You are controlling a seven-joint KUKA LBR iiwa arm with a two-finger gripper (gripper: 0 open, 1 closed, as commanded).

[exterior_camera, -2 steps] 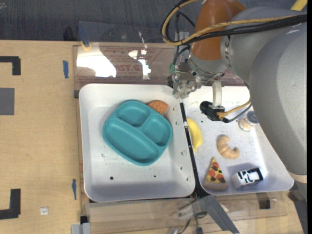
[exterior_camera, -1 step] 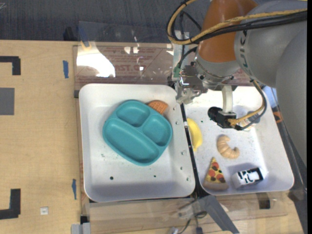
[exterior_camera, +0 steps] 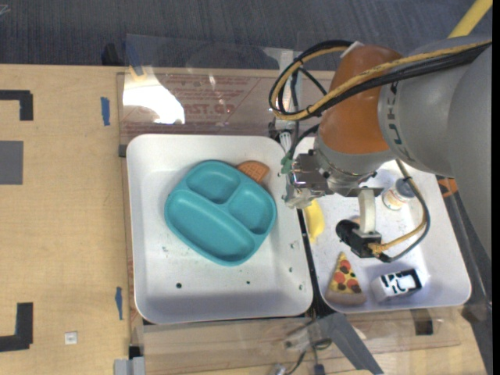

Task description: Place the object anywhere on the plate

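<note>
A brown, cookie-like piece sits in the left bin, tucked against the divided dish's far edge. Over in the right bin, a pizza slice toy lies near the front, with a small black-and-white item just beside it.

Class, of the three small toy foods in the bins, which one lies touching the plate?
The orange-brown piece, against the teal divided plate's upper rim; the yellow piece and pizza slice lie in the right bin.

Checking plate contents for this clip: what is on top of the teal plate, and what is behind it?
The teal plate shows bare compartments, nothing lying on it. An orange-brown item pokes out behind its far rim in the left bin; the plate hides part of it, so I cannot tell what it is.
</note>
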